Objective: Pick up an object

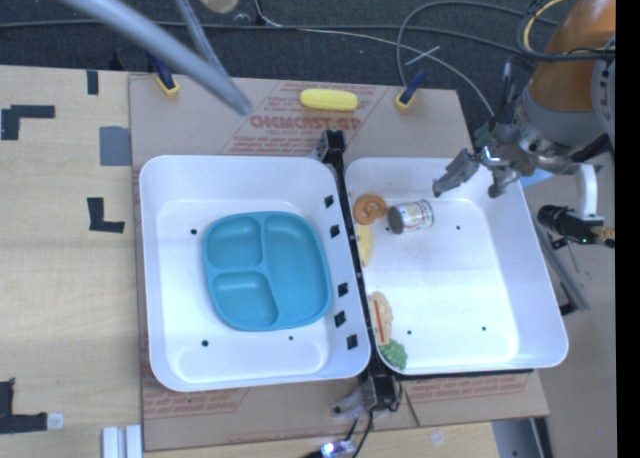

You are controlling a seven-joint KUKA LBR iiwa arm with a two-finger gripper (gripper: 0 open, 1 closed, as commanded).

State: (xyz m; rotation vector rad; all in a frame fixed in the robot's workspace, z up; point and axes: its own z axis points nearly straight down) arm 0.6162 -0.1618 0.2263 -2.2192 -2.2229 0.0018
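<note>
The right bin (500, 276) holds several small things. A small silver can (411, 216) lies on its side near the bin's back left. Beside it sits a tan spiral pastry (369, 209), and a pale yellow piece (364, 244) rests against the left wall. A toy sandwich with green lettuce (384, 329) lies in the front left corner. My gripper (472, 180) hovers over the bin's back right edge, up and to the right of the can. It is open, with nothing between its fingers (448, 179).
The left bin (170, 196) holds a blue divided plate (267, 270). A yellow toy (328, 99) lies on the cardboard behind the bins. Black clips (338, 246) line the wall between the bins. Cables hang around the arm on the right.
</note>
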